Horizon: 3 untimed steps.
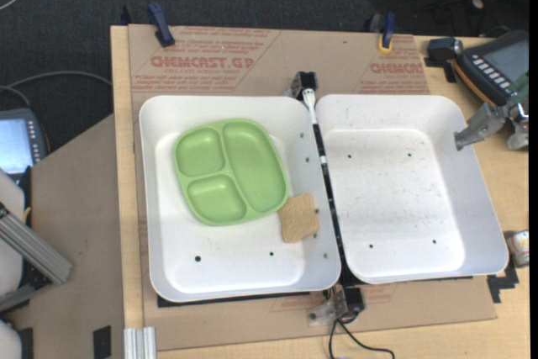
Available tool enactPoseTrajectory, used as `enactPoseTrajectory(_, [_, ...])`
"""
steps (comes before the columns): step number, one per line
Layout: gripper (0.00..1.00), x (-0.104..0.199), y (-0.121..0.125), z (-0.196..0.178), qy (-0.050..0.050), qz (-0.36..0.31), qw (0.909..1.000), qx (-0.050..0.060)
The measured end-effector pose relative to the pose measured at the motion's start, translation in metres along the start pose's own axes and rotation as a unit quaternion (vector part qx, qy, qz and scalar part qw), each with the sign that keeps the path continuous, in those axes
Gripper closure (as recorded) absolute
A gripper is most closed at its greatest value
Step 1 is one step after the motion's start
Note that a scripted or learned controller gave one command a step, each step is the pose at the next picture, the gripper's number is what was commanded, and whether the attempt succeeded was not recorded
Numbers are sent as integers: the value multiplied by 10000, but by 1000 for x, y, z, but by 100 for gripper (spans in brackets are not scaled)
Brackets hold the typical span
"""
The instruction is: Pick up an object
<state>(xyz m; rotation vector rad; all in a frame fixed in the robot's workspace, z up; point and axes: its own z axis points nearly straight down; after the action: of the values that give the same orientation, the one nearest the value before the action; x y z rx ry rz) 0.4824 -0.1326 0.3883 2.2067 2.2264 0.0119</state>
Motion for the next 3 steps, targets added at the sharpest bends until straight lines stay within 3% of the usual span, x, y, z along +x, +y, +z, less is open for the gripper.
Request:
enactPoseTrajectory(1, [0,9,-1,-157,-27,32,10000,-61])
enactPoseTrajectory(2, [100,10,-1,-158,-18,40,10000,16])
enactPoseTrajectory(3, [100,41,-3,-28,13,32,9999,124])
